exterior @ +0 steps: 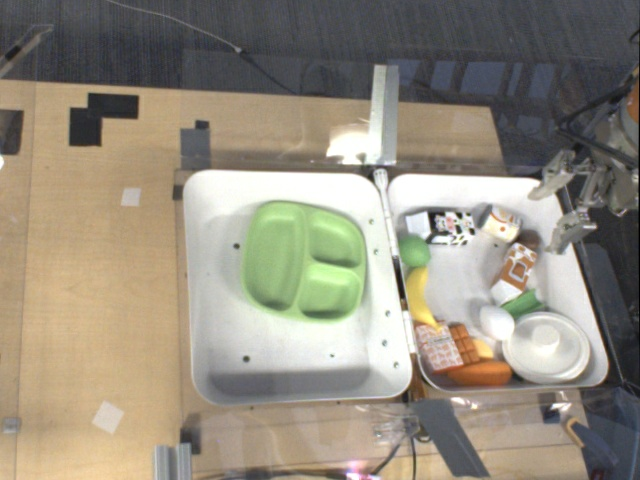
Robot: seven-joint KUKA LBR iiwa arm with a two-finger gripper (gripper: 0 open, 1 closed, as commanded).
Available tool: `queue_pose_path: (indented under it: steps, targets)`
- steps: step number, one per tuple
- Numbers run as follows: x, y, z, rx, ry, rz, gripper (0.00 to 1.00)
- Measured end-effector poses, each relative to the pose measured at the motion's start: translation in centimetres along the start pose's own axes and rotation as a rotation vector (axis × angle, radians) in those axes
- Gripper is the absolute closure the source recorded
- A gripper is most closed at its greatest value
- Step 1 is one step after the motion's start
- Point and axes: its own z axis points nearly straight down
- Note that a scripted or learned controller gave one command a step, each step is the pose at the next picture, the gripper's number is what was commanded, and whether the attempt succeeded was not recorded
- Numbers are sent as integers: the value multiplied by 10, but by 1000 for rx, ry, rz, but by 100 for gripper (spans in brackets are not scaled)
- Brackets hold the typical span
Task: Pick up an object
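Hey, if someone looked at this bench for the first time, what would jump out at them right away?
Probably the bright green divided plate, lying alone in the middle of the left bin. Next, the clutter in the right bin: a banana along its left wall, a carrot and a white bowl at the near end. The gripper hangs over that bin's far right corner, its jaws open with nothing between them.

Light wooden bench [90, 298], black squares [100, 116] — dark grey carpet [300, 8] beyond
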Motion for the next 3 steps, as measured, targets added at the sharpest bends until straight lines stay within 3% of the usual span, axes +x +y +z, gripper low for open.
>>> queue_pose_path:
  steps: [1, 2, 3]
  targets:
    - [47, -9, 129, -2, 2, -136, 0]
    - [18, -9, 164, 1, -6, -64, 0]
    - [65, -8, 168, 2, -18, 35, 0]
